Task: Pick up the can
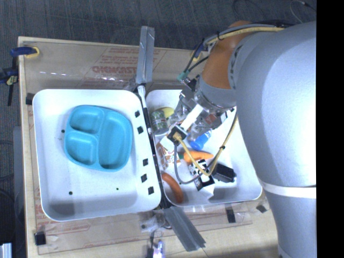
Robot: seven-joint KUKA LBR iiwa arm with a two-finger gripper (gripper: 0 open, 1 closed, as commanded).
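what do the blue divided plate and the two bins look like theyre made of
Blue divided plate: likely molded plastic, smooth with a soft sheen, uniform colour and rounded compartments. Left bin and right bin: probably white plastic too, semi-gloss, with rounded moulded corners; painted metal can't be ruled out.

Your view is evenly bright, glare on the clear sheet behind the left bin, soft shadows inside it, arm slightly blurred, grainy overall.

Light-blue sectioned plate in white left bin; orange-banded grey arm.
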